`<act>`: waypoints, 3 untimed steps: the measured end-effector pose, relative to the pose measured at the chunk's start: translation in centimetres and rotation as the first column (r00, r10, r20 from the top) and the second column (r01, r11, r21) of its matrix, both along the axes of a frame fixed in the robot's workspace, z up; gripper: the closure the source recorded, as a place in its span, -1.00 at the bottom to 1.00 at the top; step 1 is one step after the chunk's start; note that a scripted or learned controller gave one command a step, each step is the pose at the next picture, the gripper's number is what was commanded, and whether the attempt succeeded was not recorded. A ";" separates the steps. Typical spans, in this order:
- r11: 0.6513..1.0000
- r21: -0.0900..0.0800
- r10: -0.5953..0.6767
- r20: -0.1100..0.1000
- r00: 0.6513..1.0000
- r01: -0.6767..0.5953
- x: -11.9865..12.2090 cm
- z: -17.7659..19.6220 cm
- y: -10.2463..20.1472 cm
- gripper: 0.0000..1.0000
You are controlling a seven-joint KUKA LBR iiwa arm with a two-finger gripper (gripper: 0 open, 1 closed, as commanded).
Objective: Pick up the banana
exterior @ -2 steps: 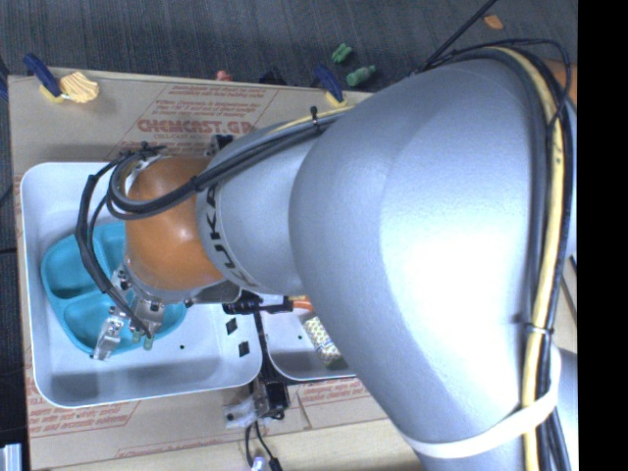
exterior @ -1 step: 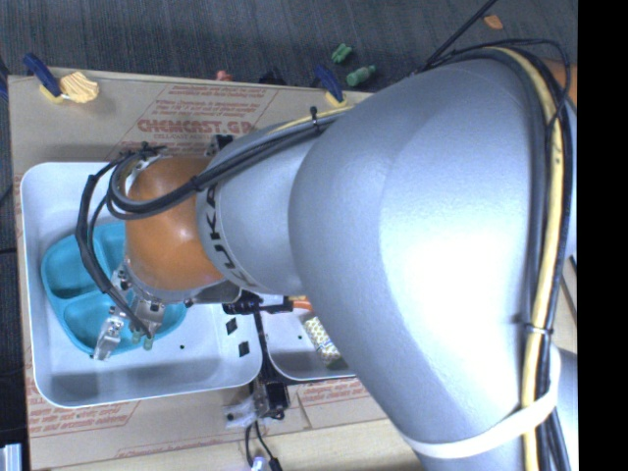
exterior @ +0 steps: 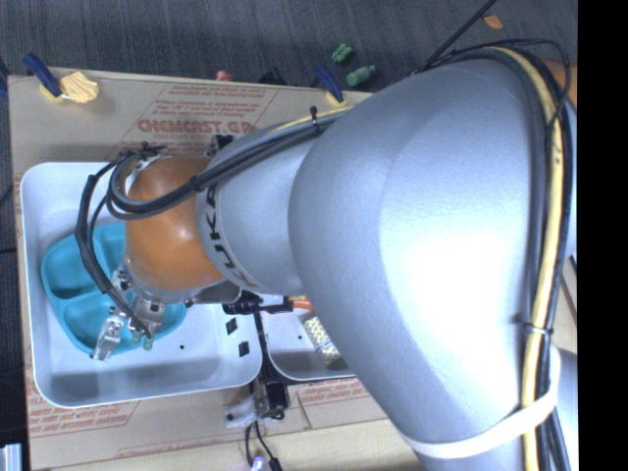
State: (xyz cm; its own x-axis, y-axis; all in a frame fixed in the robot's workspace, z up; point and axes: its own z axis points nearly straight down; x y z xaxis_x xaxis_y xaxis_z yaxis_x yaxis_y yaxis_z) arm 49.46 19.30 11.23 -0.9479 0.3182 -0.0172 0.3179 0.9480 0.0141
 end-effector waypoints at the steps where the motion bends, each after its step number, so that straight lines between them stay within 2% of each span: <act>1: 0.977 -0.010 -0.213 -0.025 0.977 0.213 -1.6 2.1 -8.3 -1.00; 2: 0.953 -0.008 -0.304 -0.020 0.953 0.304 13.4 6.8 -5.7 -1.00; 3: 0.982 -0.010 -0.189 -0.024 0.982 0.189 14.9 -2.2 -8.1 -1.00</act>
